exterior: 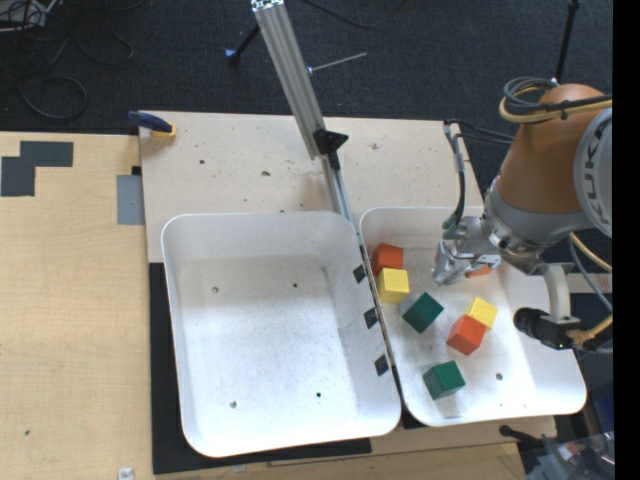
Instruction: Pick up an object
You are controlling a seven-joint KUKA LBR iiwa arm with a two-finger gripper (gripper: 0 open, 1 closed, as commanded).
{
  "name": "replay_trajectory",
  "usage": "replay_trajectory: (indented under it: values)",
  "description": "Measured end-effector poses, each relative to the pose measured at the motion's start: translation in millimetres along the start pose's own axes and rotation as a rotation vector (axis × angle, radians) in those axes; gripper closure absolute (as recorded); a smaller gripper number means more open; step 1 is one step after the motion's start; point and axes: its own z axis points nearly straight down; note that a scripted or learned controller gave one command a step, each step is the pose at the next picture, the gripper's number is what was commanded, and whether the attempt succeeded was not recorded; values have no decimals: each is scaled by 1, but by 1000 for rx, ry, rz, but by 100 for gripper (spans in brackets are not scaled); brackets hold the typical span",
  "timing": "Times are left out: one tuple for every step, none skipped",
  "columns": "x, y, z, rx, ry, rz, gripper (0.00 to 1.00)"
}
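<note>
Claw: the gripper [455,266] hangs over the right bin [560,396], tips pointing down; whether they stand apart or together cannot be told.
Orange block [389,257]: left of the claw, by the bin's left wall, touching the yellow block [394,284] just below it.
Green block [422,312]: below and slightly left of the claw, turned corner-on like a diamond.
Second yellow block [481,312]: below and right of the claw, touching a red-orange block [465,335] — both rotated diagonally.
Second green block [443,379]: well below the claw, edges slightly skewed to the bin wall.
Long axis: all are cubes — none shows one.
Left bin [200,238]: well left of the claw.
</note>
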Motion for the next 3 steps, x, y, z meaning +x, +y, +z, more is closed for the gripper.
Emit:
replay_trajectory:
  values:
    - [54,-20,6,0,0,0,100]
    - [109,-32,12,0,0,-1,100]
    - [168,-38,-1,-3,-1,-2,100]
